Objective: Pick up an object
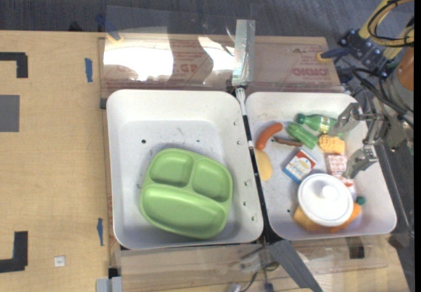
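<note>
Right of frame, gripper [360, 138] spread, holding nothing, over right bin [385, 215]; approach step; next: descend onto waffle [332, 145].

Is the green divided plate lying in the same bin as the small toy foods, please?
No, the green divided plate lies in the left bin, apart from the toy foods.

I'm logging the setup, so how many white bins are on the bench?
2. The left bin holds a green divided plate. The right bin, touching it along the middle, holds the small toy items, with the claw above it.
</note>
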Tool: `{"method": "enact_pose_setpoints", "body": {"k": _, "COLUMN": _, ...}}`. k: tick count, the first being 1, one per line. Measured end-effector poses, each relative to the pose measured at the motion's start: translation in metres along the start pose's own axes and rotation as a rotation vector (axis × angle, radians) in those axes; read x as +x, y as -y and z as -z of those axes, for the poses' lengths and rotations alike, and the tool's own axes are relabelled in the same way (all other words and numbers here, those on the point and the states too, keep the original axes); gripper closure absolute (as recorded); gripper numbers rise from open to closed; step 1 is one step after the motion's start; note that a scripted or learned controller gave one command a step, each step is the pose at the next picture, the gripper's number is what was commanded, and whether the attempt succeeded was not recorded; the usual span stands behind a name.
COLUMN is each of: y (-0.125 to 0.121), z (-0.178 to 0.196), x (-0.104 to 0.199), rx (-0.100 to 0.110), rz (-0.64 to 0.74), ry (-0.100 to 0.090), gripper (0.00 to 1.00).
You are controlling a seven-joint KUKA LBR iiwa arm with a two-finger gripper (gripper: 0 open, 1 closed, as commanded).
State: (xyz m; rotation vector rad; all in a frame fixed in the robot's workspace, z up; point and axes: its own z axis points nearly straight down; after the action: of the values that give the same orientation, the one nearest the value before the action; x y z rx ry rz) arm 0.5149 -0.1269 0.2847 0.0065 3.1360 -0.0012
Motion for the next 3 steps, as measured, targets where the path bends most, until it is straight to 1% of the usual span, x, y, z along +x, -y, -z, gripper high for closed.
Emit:
{"method": "enact_pose_setpoints", "body": {"k": 1, "y": -0.032, "z": -0.100, "x": -0.003, "rx": -0.001, "rz": -0.408, "ry": -0.009, "gripper": 0.00}}
{"method": "enact_pose_setpoints", "body": {"k": 2, "y": -0.010, "z": -0.196, "x": 0.024, "rx": 0.000, "rz": -0.797, "ry": 0.010, "gripper": 0.00}}
{"method": "enact_pose_setpoints", "body": {"k": 3, "y": -0.008, "z": -0.197, "x": -0.005, "rx": -0.002, "rz": -1.167, "ry": 0.003, "gripper": 0.00}}
